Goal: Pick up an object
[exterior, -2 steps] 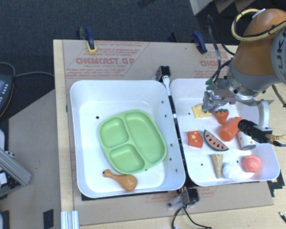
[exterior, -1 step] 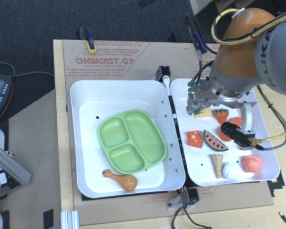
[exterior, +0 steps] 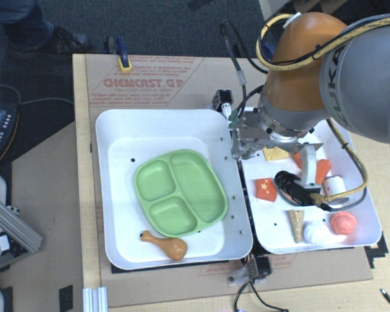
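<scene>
My gripper (exterior: 240, 148) hangs low over the divide between the two bins, at the right bin's upper left corner, with nothing visible in it. Just to its right lies a yellow wedge (exterior: 275, 153). A red block (exterior: 266, 189) lies below it in the right bin (exterior: 372, 221). An orange carrot-like piece (exterior: 322, 171), a white cylinder (exterior: 333, 185), a pink ball (exterior: 343, 223) and a tan cone (exterior: 298, 225) lie further right and nearer the front. The arm's grey and orange wrist hides the right bin's back part.
The left bin (exterior: 104, 174) holds a green divided plate (exterior: 179, 192) and a brown toy drumstick (exterior: 166, 244) at its front. A white lump (exterior: 317, 234) sits beside the cone. A cardboard sheet (exterior: 143, 83) lies under the bins.
</scene>
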You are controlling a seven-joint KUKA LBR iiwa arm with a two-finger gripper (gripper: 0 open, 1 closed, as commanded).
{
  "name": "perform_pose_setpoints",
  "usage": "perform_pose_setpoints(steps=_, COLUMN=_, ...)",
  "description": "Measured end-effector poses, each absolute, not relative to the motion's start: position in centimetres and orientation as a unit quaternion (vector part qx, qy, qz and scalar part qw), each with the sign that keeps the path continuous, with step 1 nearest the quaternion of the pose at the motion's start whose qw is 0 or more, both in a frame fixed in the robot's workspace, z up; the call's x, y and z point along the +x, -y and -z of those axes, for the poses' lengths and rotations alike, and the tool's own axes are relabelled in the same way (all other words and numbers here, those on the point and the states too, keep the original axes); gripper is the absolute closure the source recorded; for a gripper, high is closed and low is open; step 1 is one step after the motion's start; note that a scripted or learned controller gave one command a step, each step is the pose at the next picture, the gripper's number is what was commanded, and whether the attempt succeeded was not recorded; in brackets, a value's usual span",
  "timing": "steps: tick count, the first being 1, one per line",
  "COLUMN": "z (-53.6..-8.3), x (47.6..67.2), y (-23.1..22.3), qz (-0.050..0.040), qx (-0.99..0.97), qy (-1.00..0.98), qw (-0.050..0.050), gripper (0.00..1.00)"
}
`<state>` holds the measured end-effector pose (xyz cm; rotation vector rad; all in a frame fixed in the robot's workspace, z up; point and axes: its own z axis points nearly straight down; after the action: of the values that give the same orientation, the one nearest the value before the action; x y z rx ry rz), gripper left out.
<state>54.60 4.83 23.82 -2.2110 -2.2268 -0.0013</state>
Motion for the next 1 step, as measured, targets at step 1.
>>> perform_pose_setpoints(steps=1, z=-22.51, x=53.13, y=-10.01, qz=-0.0018, qx=-0.705, qy=0.71, qw=0.003, gripper=1.0)
